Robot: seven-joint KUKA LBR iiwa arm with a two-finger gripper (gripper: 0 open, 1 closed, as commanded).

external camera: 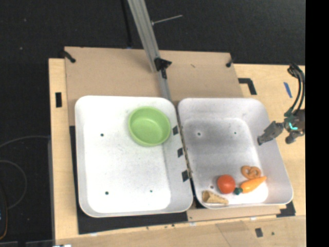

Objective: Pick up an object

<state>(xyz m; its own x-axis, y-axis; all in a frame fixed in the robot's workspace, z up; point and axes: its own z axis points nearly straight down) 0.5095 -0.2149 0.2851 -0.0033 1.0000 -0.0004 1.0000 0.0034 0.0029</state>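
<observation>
Objects for picking sat well apart from the dark two-finger gripper [271,132], which hovered at the right white plastic bin's [216,117] far rim, its state unclear: a glossy red tomato [225,183], orange carrot [253,184], brown pretzel [250,171] and tan wedge [215,198] clustered in the near corner; a smooth green bowl [149,126] rested in the left white bin [97,163]

bins [103,189]: white plastic, smooth, scuffed grey | bowl [149,126]: green plastic, matt | bench [195,68]: pale wood-like board, matt | tomato [225,183], carrot [252,184]: glossy plastic | pole [143,24]: grey metal
</observation>
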